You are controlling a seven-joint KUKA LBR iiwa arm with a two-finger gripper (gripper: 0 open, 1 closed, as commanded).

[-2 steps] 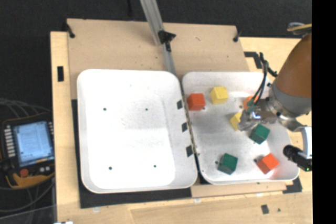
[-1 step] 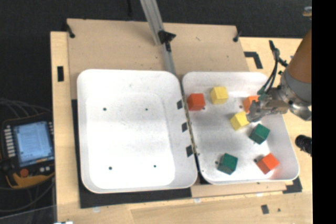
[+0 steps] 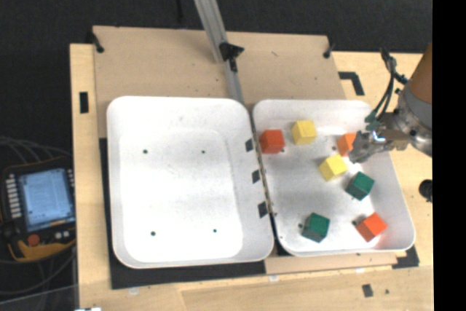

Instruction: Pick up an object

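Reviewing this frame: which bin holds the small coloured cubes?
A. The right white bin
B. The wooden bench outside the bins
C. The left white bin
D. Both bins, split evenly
A: the small coloured cubes, such as the orange cube, the yellow cube and the green cube, all lie inside the right shallow white bin, beside the left shallow white bin.

I count 2 white bins (image 3: 182, 178) (image 3: 389, 178), 3 orange cubes (image 3: 271, 141) (image 3: 370, 226) (image 3: 346, 143), 2 yellow cubes (image 3: 304, 131) (image 3: 333, 167), 2 green cubes (image 3: 360, 186) (image 3: 315, 227).
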